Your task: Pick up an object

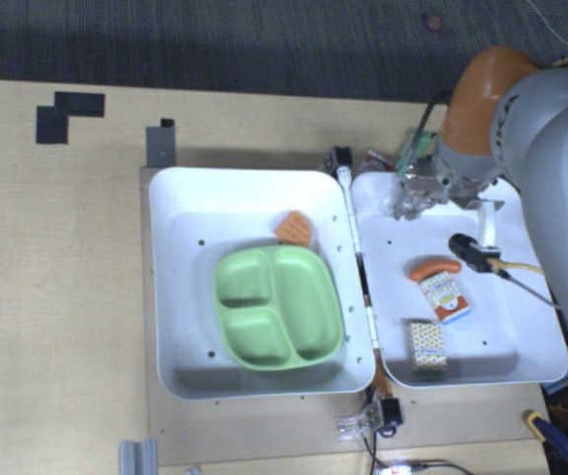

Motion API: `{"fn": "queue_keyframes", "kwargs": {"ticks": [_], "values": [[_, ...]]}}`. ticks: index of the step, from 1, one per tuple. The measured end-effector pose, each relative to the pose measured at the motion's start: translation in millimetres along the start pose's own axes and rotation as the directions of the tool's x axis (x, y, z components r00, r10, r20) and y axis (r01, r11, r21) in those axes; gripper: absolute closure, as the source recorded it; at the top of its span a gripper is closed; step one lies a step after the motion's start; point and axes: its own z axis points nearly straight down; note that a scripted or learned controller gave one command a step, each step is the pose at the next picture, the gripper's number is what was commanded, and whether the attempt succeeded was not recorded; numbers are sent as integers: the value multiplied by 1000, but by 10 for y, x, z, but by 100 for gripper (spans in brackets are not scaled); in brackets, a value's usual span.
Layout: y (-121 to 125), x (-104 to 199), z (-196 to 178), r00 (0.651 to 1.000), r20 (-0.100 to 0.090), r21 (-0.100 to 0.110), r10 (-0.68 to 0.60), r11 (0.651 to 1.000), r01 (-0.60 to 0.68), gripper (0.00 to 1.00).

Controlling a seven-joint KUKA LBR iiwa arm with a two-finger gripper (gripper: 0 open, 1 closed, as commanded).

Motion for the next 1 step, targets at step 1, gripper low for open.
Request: {"fn": "queue_keyframes", "kwargs": {"ticks": [1], "values": [[-2, 0, 3, 1000, 0, 1, -1, 1000, 1, 0]]}}
